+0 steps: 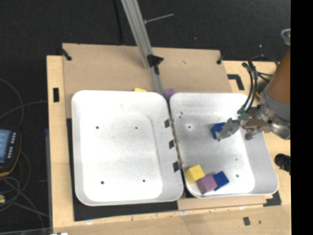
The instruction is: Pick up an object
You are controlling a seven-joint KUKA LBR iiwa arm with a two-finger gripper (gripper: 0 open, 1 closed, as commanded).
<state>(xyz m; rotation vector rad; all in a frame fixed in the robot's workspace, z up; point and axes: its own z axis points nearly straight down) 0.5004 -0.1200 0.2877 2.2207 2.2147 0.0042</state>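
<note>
Gripper: you see the gripper (226, 130) over the middle of the right bin, reaching in from the right on the grey wrist. Whether it is spread or pressed together you cannot tell at this resolution.
Blue object at gripper: a small blue object (217, 129) sits right at the gripper's tip, touching it or just beside it. You cannot confirm that it is clamped, nor whether it rests on the bin floor or is lifted.
Arm: the arm (281, 89) enters at the right edge, with the orange band above the grey wrist and dark cables running along its left side.
Right bin: the right bin (205, 106) is shallow and white.
Yellow block: a yellow block (194, 173) lies near the front left corner of the right bin.
Purple block: a purple block (207, 183) lies touching or just beside the yellow block, toward the front rim.
Blue block: a blue block (220, 179) lies just to the right of the purple block.
Left bin: the left bin (120, 146) stands beside the right bin, their inner rims meeting.
Behind the bins: a small yellow piece (140, 89) and a small purple piece (169, 93) show at the far rims.
Bench: the bench (102, 65) bears both bins.
Rail: a grey metal rail (139, 31) slants down from the top toward the gap between the bins.
</note>
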